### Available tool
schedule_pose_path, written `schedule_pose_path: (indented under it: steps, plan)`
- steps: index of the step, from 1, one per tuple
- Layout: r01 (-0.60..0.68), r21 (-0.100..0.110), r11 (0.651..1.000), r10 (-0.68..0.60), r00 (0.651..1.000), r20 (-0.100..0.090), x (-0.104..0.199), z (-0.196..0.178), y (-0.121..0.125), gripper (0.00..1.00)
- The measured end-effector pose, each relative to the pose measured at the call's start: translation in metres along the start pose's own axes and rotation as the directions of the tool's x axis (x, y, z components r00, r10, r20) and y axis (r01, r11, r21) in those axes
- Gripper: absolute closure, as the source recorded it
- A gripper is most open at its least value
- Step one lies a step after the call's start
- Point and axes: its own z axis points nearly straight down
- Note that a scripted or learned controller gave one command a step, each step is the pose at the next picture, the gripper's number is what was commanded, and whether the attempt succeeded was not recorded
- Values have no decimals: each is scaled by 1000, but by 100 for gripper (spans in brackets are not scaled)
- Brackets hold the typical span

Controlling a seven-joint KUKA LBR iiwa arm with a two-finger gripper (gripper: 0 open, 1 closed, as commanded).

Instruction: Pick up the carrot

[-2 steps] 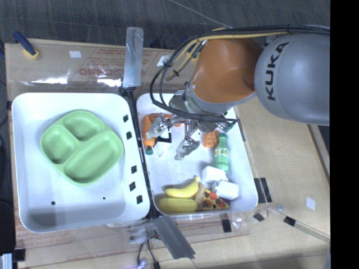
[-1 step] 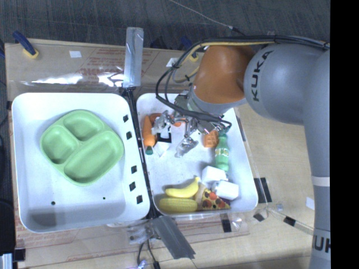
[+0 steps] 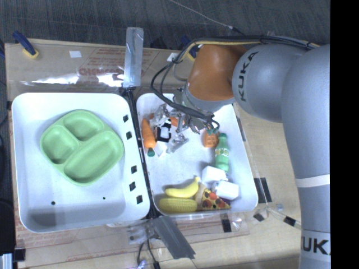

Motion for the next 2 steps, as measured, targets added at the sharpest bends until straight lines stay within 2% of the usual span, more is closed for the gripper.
schedule_pose_path:
  steps: [1,2]
  plan:
    - [-266,-7,964,266,964,-11,-22,6,-7,0]
    - [-252,-7,968,252,968,-12,3,-11,-2,0]
